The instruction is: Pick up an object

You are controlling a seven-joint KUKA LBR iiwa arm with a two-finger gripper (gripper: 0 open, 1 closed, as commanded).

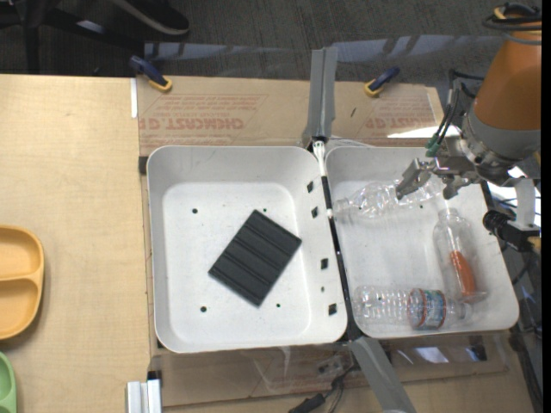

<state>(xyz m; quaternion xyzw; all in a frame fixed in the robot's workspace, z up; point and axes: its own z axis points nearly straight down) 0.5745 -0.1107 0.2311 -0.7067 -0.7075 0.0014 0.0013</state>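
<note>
The pincer (419, 177) sits over the far side of the right bin (495, 321), and honestly I can't tell what its tips are doing, they blur into a crumpled clear plastic bottle (370, 200) right beside them. Nearer the right wall lies a clear tube with an orange core (459, 265), hard to identify. A labelled clear bottle (413, 306) lies along the near wall. The left bin (172, 231) has a black ribbed slab (256, 256). An orange tray (17, 282) is cut off at the tabletop (69, 162) edge.
</note>
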